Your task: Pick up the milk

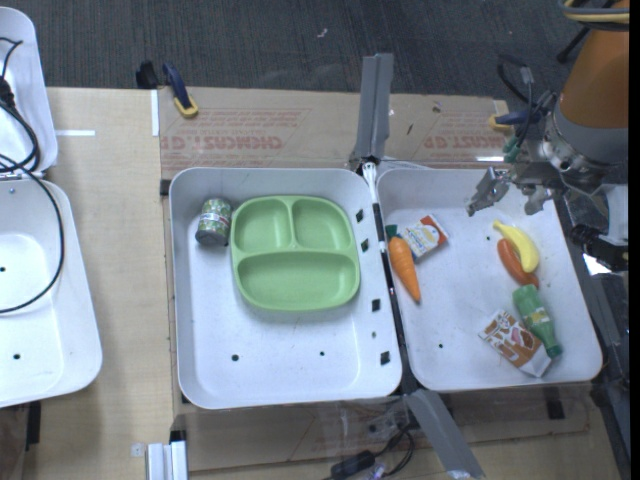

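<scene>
The left white bin (200,348) holds a green three-compartment plastic tray (295,252), with a small round tin (213,221) just left of it. In the right white bin (450,358), an orange carrot (404,268) lies at the left, just beside a small white-and-red milk carton (425,236); a yellow banana (520,245), a green bottle (536,319) and a printed snack packet (512,342) lie at the right.

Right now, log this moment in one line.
milk: right bin, beside carrot | gripper: above bin's far edge, apart from milk | status: not yet picked

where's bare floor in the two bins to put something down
Left bin: a wide bare strip runs along the near wall below the green plate; the can fills the gap left of the plate. Right bin: bare middle between the carrot and the banana, down to the near rim. Crowded along its right side: banana, green bottle, snack packet.
</scene>
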Tool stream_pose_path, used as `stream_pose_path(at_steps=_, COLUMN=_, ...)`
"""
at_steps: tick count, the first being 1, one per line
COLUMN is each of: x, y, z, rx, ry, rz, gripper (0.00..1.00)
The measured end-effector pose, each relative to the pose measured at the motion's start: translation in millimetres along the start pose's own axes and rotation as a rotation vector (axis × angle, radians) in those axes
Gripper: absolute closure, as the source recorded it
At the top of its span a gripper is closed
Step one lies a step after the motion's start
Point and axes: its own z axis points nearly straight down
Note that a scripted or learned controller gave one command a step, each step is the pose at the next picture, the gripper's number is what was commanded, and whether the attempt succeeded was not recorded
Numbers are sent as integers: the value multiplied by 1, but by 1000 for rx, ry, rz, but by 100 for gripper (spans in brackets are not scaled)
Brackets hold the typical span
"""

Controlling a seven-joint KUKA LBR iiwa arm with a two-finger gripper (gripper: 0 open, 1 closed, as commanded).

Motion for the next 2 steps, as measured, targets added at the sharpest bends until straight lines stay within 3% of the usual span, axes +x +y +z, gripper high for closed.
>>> stream_pose_path(at_steps=1, x=-9, y=-62, z=38, rx=1, ry=1, rz=132, gripper=0)
stream_pose_path(at_steps=2, x=-30, y=-112, z=121, rx=-1, ry=3, rz=-165, gripper=0)
